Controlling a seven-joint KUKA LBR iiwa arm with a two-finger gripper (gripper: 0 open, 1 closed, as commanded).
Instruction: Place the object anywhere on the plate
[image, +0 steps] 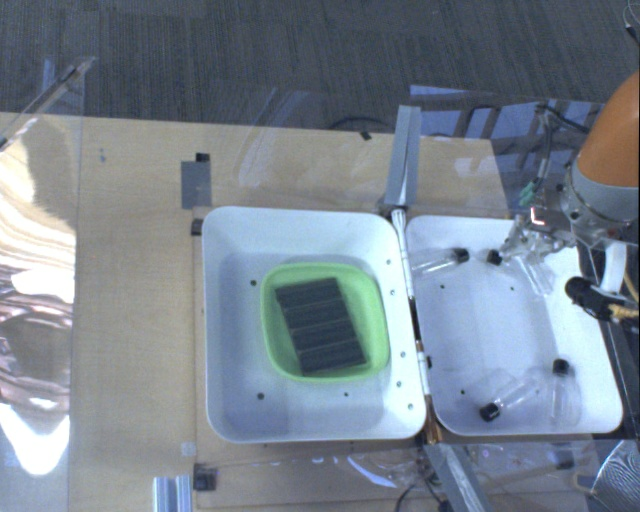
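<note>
Dark block (319, 326) lies flat on green plate (372, 300), left bin (225, 300), so placement looks done. Gripper (535, 235) at upper right over right bin (590, 410); its state cannot be told

You see two white bins: the left bin (225, 330), and the right bin (470, 310) holding clear black-capped vials (505, 398), on the desk (120, 300).

The grey arm with the orange band (612, 140) is cut off by the right edge, just beyond the right-hand white bin (470, 330). Over that bin's far right corner, the gripper (530, 240) is a pale blur, its shape hard to read. The clear plastic tubes with dark caps (505, 398) near that bin's front wall are faint against the white.
</note>
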